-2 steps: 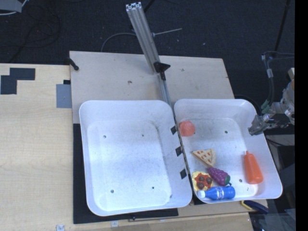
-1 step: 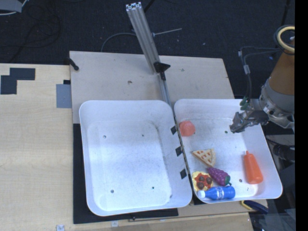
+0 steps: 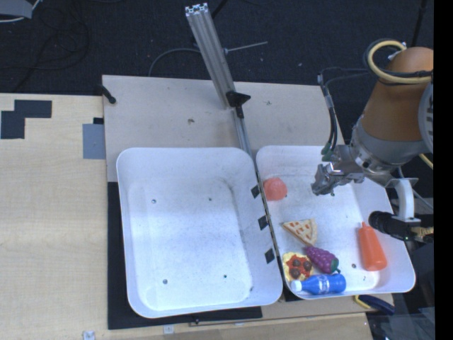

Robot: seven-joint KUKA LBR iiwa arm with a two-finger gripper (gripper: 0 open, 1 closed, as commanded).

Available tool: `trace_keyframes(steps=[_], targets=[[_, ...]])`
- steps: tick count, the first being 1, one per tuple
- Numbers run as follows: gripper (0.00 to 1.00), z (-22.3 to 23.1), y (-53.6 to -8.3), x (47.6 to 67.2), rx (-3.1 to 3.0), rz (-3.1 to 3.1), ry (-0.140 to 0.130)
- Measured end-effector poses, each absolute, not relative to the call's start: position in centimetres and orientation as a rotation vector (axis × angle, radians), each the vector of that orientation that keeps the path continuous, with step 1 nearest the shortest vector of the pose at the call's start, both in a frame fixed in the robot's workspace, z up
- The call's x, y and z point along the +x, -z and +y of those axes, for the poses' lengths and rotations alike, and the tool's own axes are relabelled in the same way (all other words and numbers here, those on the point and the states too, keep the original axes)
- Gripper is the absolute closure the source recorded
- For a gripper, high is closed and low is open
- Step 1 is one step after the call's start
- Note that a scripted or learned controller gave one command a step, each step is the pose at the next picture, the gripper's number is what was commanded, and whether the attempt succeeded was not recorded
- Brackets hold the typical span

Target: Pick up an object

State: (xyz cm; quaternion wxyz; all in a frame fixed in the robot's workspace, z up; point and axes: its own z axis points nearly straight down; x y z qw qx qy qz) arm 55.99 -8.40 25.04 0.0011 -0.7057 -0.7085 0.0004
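In the right bin [image 3: 283,158] lie several toys: a small red ball [image 3: 274,188] near the left wall, a waffle-patterned pizza slice [image 3: 301,229], a purple grape bunch [image 3: 321,258], a yellow and red piece [image 3: 296,265], a blue bottle [image 3: 322,284] at the front, and an orange carrot-like piece [image 3: 371,247] on the right. My gripper [image 3: 325,183] hangs over the bin's back middle, right of the red ball, pointing down. Nothing shows between its fingers.
The left bin [image 3: 127,190] sits beside the right one, with black clips [image 3: 262,222] along the shared wall. A slanted aluminium bar [image 3: 214,52] rises behind the bins. A black fixture [image 3: 396,224] juts in at the right bin's right rim.
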Motion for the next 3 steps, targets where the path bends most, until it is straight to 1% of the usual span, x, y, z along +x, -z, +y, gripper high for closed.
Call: trace_keyframes(steps=[1, 2, 3], targets=[[1.0, -3.7, -23.8, 56.6, -2.216, -2.224, -0.001], [1.0, 1.3, -24.5, 57.8, -2.218, -2.225, 0.0], [1.0, 5.7, -23.0, 58.9, -2.217, -2.223, -0.002]])
